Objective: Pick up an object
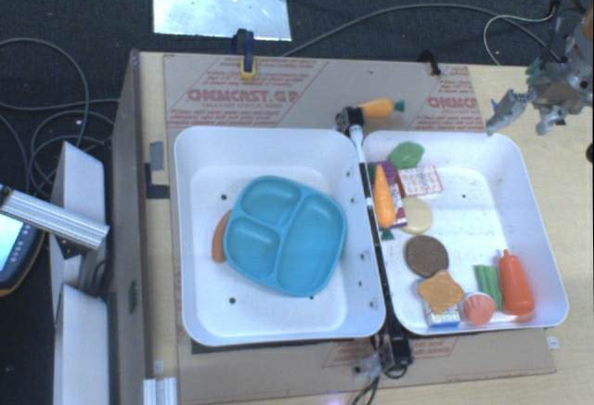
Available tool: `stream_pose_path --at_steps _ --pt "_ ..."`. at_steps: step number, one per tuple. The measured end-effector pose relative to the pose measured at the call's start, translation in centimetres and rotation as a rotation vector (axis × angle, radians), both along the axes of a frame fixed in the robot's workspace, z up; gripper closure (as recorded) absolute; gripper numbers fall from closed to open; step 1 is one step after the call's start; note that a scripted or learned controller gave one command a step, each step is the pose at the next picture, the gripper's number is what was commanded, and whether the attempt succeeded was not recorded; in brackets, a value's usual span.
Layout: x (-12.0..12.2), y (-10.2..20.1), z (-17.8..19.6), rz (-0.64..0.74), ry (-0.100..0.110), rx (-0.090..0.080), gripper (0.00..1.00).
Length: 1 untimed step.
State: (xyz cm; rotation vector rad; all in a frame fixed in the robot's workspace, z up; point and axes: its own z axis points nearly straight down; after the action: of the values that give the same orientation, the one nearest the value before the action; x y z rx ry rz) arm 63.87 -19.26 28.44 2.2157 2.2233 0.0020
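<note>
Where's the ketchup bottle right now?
The ketchup bottle lies in the right bin's near right corner, beside the green sticks.

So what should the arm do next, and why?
Probably swing left and down over the right bin. The gripper hangs above the bench beyond that bin's far right corner, holding nothing, while the toy food lies inside it: a carrot, a brown cookie and a red bottle. It has to get above one first.

Blue divided plate (283, 234) in left bin (200, 162), toy food in right bin (529, 208).
</note>
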Motion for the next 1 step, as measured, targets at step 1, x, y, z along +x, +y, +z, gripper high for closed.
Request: stream_pose_path --at_steps 1 --pt "-9.3 1.75 -10.89 -0.003 0.006 0.002 0.0"
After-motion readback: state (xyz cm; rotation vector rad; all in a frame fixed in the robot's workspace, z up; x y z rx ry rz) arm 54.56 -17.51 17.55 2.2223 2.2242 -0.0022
